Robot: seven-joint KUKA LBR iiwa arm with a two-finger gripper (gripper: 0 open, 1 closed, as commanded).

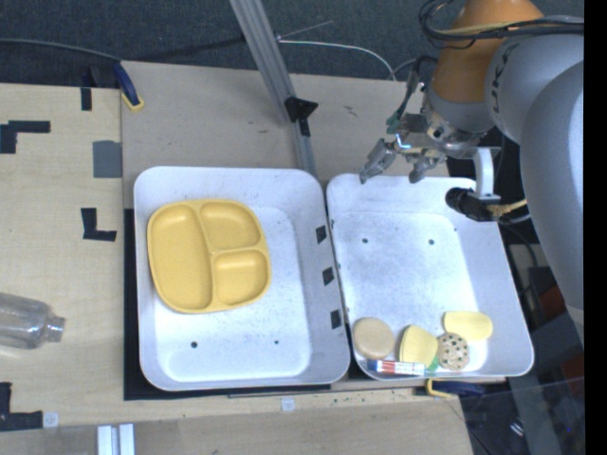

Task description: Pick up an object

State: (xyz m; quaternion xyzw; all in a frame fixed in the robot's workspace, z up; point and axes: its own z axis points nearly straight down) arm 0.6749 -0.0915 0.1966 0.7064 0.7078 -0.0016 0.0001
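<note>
My gripper hangs over the far edge of the right bin, its two fingers spread apart with nothing between them. At the near edge of that bin lie several small things: a tan round piece, a yellow wedge, a chocolate-chip cookie, a pale yellow piece and a red and white marker. They are far from the gripper, toward the front.
A yellow divided plate lies in the left bin. A slanted metal pole rises behind the bins. A clear plastic bottle lies on the bench at the left. The arm fills the upper right.
</note>
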